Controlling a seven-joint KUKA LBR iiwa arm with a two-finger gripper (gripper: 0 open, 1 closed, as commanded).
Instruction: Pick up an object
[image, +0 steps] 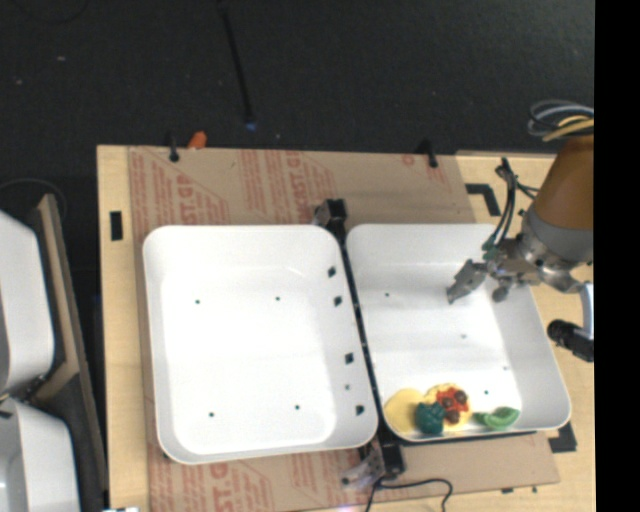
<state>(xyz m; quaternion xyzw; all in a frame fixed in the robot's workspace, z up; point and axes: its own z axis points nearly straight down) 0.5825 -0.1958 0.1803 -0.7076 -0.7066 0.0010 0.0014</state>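
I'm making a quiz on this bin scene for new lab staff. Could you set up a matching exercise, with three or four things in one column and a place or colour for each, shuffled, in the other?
Things:
1. hand
2. yellow object
3. green object
4. left bin

Places or colours:
A. by the right bin's near edge, towards its right corner
B. over the far part of the right bin
C. white, beside the right bin
D. by the right bin's near edge, towards its left corner

Pairs: 1-B, 2-D, 3-A, 4-C
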